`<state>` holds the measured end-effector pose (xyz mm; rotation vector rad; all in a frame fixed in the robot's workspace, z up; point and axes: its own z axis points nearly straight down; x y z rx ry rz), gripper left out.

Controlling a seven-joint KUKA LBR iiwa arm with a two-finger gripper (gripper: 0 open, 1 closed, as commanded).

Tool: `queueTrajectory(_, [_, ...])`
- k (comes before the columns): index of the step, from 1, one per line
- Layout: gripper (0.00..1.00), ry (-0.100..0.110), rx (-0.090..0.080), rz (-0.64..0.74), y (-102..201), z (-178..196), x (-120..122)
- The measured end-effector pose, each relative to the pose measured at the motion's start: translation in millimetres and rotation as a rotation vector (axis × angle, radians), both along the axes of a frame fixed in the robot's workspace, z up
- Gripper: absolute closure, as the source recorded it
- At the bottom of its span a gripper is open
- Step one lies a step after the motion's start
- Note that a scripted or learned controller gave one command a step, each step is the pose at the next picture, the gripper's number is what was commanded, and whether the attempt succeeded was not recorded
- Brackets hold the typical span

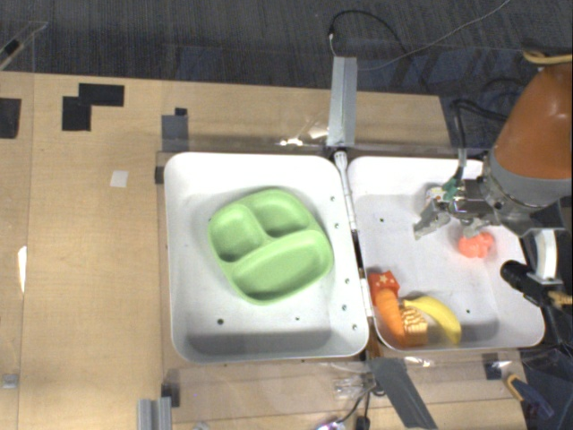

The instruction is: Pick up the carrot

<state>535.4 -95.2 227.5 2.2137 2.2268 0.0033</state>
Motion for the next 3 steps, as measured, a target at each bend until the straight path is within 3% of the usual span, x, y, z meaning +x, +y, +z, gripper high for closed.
queueTrajectory(1, [0.00,0.003,0.002,-0.669,1,-9,-38])
queueTrajectory(2, [0.00,0.006,0.003,-1.196,1,-79,-49])
queueTrajectory(3, [0.00,0.004,0.003,-1.367,-53,-106,-48])
